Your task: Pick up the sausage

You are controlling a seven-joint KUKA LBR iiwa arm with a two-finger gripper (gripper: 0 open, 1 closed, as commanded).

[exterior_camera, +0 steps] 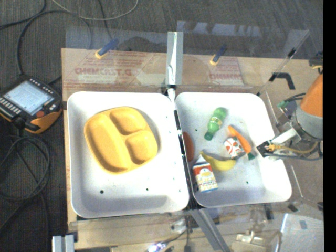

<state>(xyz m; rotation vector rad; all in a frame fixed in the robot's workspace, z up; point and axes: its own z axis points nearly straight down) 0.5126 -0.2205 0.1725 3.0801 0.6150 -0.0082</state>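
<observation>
Left bin (79, 193): sectioned tray (122, 138). Right bin (273, 188): sausage (187, 143) at left wall, bottle (215, 122) behind banana (219, 163), carton (205, 177) in front.

Flat brown wooden bench (131, 72) carries two shallow white plastic bins side by side. Right white bin (262, 185) sits directly under gripper (266, 150), gripper over its right rim. Left white bin (105, 193) lies well to gripper's left, touching right one along middle seam. Upright grey metal strip (173, 56) stands on bench beyond seam, possibly divider post; too blurred to tell.
</observation>
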